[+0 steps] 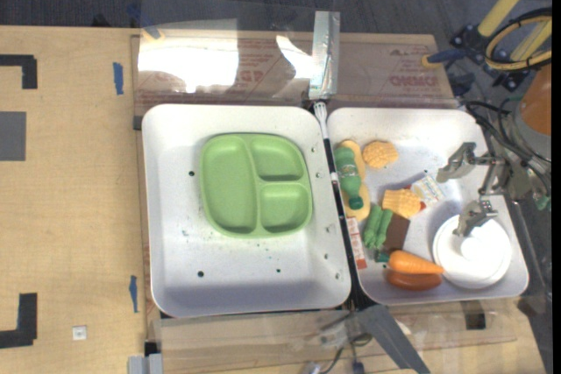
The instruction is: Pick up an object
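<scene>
The toys lay in the right bin (pixel 500 125), crowded along its left side. A carrot (pixel 414 263) rested near the front edge, partly over a dark red piece (pixel 412 279). Behind it stood a brown block (pixel 399 232) and a green pod (pixel 378 229), then a yellow corn piece (pixel 402 203) and a green bottle (pixel 351 176) against the left wall. A yellow cookie (pixel 379 154) lay further back. A white bowl (pixel 478 254) sat in the front right corner. The gripper (pixel 469 190) hung over the right side of this bin, its two fingers apart, with nothing between them; one fingertip was above the bowl's rim. In the left bin (pixel 166 215) sat a green divided plate (pixel 257 183).
</scene>
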`<state>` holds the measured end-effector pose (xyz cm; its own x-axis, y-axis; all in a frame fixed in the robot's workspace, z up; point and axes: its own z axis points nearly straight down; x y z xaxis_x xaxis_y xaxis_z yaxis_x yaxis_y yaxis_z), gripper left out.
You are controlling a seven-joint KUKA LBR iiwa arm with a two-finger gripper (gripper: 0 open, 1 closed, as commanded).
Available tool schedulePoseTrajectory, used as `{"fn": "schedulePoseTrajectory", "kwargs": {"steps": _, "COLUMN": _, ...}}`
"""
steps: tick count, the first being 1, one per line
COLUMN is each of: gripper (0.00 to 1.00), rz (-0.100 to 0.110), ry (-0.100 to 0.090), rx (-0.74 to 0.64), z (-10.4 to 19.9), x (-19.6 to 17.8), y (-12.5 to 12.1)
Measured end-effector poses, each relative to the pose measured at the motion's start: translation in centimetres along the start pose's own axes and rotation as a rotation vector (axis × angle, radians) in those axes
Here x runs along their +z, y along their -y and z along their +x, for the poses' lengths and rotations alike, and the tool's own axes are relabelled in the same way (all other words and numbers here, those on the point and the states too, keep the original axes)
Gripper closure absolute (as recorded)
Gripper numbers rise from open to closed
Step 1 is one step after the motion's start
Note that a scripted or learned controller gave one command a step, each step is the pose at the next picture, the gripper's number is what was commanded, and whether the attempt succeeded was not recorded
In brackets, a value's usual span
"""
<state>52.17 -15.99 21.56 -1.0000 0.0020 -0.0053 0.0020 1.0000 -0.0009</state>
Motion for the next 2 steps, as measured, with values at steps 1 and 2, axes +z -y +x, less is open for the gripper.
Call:
{"fn": "schedulePoseTrajectory", "kwargs": {"steps": 1, "gripper": 0.0, "rz": -0.001, "ry": 0.004, "rx": 0.006, "z": 3.2, "x": -4.5, "y": -4.4}}
{"fn": "schedulePoseTrajectory", "kwargs": {"steps": 2, "gripper": 0.0, "rz": -0.003, "ry": -0.002, "rx": -0.292, "z": 4.1, "x": -3.3, "y": -13.0}}
